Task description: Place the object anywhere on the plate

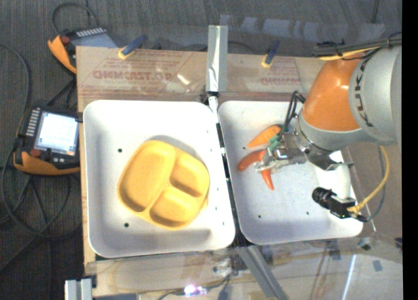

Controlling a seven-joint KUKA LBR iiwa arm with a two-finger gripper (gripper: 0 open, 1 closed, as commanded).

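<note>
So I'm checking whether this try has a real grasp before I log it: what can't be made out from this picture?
- Gripper: the wrist covers it from above, so open or shut is unclear.
- Orange objects: carrot-like pieces in the right bin, partly under the gripper; their count and contact are unclear.
- Arm: cut off by the right edge.
- Yellow plate: its compartments are shown, their depth is not.
</note>
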